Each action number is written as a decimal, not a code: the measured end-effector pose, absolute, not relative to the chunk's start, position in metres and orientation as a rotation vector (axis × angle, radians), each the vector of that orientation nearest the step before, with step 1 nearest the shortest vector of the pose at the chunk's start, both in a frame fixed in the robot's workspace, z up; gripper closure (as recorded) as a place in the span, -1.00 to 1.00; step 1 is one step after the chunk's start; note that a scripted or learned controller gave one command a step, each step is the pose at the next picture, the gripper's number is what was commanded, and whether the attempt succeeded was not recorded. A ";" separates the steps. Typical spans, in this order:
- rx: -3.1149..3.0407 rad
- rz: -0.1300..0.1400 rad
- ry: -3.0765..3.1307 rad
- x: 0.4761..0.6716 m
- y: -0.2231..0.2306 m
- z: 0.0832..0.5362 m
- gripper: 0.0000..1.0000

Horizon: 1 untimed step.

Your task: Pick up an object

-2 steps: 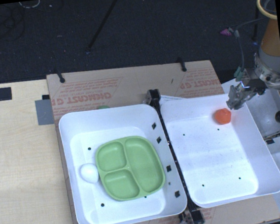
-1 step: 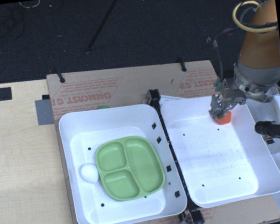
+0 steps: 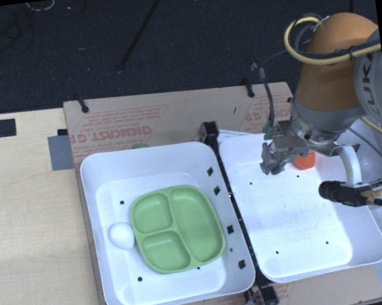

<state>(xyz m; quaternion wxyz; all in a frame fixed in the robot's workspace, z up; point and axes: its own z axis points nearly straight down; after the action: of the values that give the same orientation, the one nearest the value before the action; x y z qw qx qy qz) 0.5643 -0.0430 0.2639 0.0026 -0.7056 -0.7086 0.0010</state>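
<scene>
Left bin [image 3: 118,290]: holds a green divided plate [image 3: 177,228] with three compartments; a white egg-like ball [image 3: 121,235] touches its left edge.
Right bin [image 3: 309,251]: an orange object [image 3: 306,160] lies near its far edge.
Claw [image 3: 274,163]: hangs over the right bin's far part, just left of the orange object.
Arm [image 3: 334,73]: reaches in from the right.
Table [image 3: 28,239]: pale wood, left of the bins.

Dark floor [image 3: 161,33], pale wooden bench [image 3: 28,239]
</scene>
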 end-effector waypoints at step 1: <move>-2.213 0.003 -2.223 0.553 0.013 0.264 1.00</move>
<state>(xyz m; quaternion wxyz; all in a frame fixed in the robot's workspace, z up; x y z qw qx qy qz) 0.5528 0.0135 0.2639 0.0022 -0.7055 -0.7087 0.0010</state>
